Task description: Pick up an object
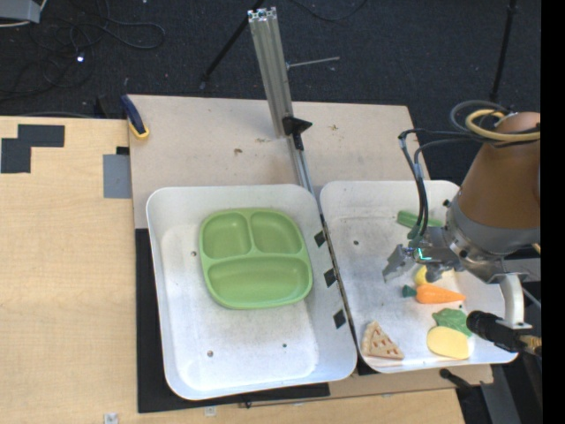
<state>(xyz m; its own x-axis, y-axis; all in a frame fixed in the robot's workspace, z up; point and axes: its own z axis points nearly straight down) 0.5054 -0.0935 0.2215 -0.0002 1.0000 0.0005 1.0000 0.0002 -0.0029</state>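
Two white bins side by side: left bin [177,360] holds a green divided plate [255,259] near centre. Right bin [371,228] has the arm [503,184] over its 3 o'clock side, claw [408,263] low, fingers spread, nothing btwn them. Carrot [439,295] just at claw's 4 o'clock; yellow piece [448,343], waffle wedge [381,342] toward 6.

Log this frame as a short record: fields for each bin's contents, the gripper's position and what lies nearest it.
left bin: green divided plate
right bin: toy carrot, waffle-patterned wedge, yellow piece with green top, green item partly behind the arm
gripper: low over right bin, grasp not discernible
nearest item: toy carrot, just right of the gripper
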